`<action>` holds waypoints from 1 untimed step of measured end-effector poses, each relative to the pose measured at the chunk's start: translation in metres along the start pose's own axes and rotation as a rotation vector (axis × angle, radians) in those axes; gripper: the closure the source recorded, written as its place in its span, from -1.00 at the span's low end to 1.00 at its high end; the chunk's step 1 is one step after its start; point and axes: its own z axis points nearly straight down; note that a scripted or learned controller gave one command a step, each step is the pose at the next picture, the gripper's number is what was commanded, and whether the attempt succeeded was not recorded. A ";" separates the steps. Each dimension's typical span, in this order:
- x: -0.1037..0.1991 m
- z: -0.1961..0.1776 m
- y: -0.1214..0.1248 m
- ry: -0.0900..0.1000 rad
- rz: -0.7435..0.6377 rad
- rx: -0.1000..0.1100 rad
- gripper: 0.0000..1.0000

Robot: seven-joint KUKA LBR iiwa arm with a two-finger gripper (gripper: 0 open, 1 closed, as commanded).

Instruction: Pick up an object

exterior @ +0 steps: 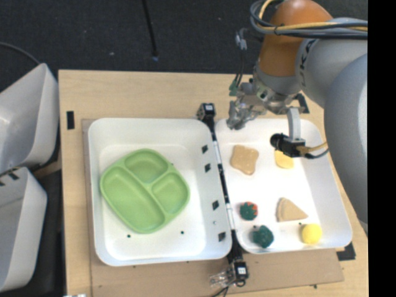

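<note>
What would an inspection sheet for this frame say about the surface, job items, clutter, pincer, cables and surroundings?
Surface: wooden bench bearing left bin and right bin side by side.
Job's things: right bin holds tan slice, yellow piece, tan wedge, yellow ball, two dark green items.
Clutter: green divided plate in left bin.
Grippers: pincer over right bin's far left corner, nothing visibly held.
Cables: bundle looping over arm's orange band.
Surroundings: white shapes at left; dark floor.

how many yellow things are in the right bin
2: a yellow piece near the bin's far right, partly behind a black part, and a yellow ball in the near right corner.
</note>
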 end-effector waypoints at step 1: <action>0.049 -0.014 0.008 0.001 0.000 -0.001 1.00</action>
